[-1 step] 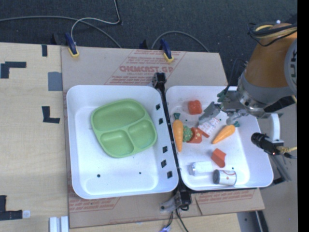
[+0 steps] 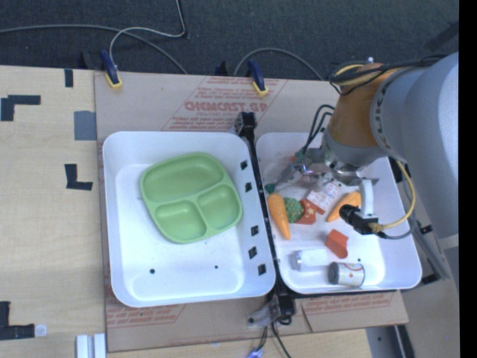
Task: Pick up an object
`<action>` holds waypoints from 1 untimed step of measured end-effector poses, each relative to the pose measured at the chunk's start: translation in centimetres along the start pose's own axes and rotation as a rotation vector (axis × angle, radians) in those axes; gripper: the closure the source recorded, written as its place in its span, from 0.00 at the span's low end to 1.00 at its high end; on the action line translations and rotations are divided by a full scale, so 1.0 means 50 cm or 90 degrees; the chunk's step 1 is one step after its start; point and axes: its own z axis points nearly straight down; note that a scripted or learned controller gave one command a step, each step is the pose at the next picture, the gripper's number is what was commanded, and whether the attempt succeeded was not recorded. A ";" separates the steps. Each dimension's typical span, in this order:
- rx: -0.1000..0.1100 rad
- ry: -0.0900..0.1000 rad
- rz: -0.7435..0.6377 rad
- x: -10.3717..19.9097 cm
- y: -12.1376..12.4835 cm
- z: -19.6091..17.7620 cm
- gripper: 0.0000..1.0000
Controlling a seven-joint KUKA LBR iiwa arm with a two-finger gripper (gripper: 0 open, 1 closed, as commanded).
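Note:
My gripper point(image 2: 302, 171) is down inside the right bin point(image 2: 399, 271), near its upper left part, under the grey arm with the orange band. Just below it lie a toy carrot point(image 2: 279, 215), a green leafy piece point(image 2: 292, 208), a red piece point(image 2: 309, 212) and a white packet point(image 2: 324, 197). An orange piece point(image 2: 346, 202) lies to the right, half behind a black cable fitting. Lower in the bin are a red block point(image 2: 337, 242), a small white bottle point(image 2: 308, 259) and a grey-white can point(image 2: 346, 274). The wrist hides the fingertips.
The left bin point(image 2: 127, 274) holds a green divided plate point(image 2: 191, 196). A black divider with clips point(image 2: 255, 200) separates the bins. Cables and blue-yellow clamps point(image 2: 110, 71) lie at the back of the cardboard sheet. The arm body covers the right bin's upper right side.

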 end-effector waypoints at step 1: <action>0.007 0.002 -0.001 -0.010 0.115 0.033 0.00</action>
